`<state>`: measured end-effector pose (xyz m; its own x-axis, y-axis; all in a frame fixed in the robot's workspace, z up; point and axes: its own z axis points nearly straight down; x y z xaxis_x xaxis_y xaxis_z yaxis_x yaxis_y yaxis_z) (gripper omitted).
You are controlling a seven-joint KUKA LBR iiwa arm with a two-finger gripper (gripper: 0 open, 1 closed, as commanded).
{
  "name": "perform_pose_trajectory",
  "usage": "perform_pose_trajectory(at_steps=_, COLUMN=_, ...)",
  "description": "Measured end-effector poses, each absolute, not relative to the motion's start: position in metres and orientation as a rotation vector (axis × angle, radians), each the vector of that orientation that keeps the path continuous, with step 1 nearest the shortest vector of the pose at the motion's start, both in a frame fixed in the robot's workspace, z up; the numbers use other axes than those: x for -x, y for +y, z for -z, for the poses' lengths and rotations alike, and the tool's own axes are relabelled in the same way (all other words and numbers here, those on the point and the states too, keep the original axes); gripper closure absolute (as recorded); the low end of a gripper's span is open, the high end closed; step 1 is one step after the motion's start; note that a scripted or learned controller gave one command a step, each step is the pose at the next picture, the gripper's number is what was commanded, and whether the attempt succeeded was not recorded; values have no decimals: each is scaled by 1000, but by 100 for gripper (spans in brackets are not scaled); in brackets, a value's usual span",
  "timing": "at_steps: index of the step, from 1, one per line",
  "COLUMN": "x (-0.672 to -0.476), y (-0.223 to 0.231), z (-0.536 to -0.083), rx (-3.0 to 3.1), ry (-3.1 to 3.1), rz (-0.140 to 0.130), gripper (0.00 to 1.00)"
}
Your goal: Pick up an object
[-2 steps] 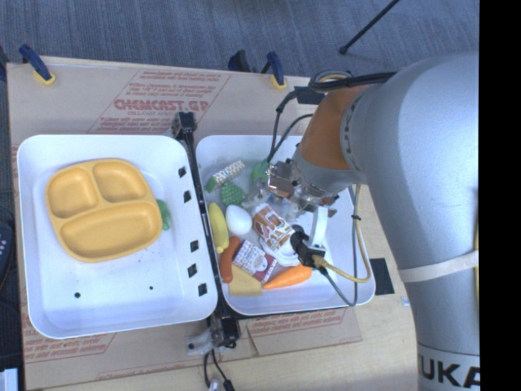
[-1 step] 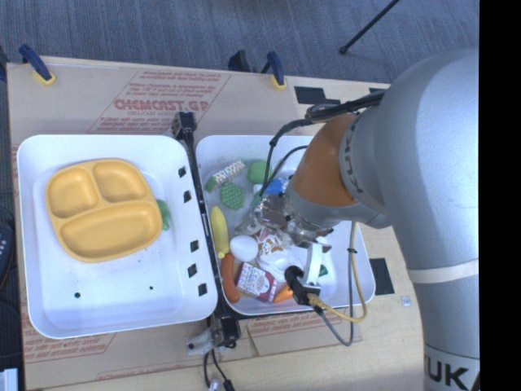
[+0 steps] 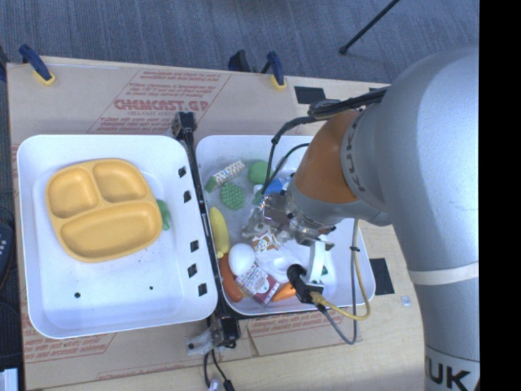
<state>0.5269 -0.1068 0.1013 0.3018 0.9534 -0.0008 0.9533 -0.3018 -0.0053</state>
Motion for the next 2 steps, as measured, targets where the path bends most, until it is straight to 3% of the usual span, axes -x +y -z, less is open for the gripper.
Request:
perform_pose_trajectory(at_steps=1, x=-538, y=-82, z=-263, rx=2664, ry=-1660, rz=-1, gripper=100)
perform_pose_trajectory(at_steps=2, x=-505, y=-93, z=-224, rx=2602, ry=-1754, rz=-6, gripper=100)
